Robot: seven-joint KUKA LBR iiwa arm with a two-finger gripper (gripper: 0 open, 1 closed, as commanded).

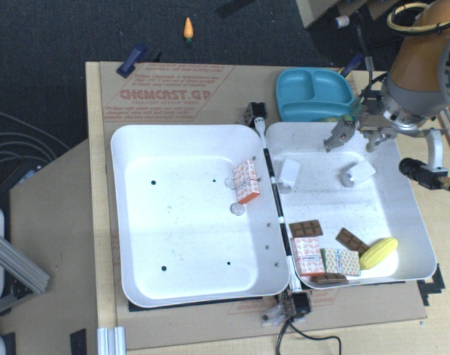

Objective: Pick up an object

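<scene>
The grey arm with its orange band comes in at the upper right, and its claw [356, 133] hangs over the far edge of the right bin [403, 198], its two fingers [336, 139] spread apart with nothing between them. No single object is marked out by the task, so the candidates lie in two groups. In the left bin [173, 272], against its right wall, a small red-and-white printed carton [246, 181] lies with its long axis running roughly from the far side to the near side, tilted slightly; a small round clear piece [237, 208] sits just beside its near end. In the right bin, a pale white block [289, 173] and a second whitish piece [356, 173] lie near the far half, hard to make out against the white floor. At the near edge are a cluster: a brown chocolate-like bar [306, 228], a red-patterned packet [308, 256], a green-patterned packet [340, 261], a smaller brown piece [351, 239] lying diagonally, and a yellow lemon-shaped object [378, 253] with its long axis slanting up to the right. A blue divided tray [314, 95] rests on the worktop [173, 95] behind the right bin, partly cut off by the arm.
</scene>
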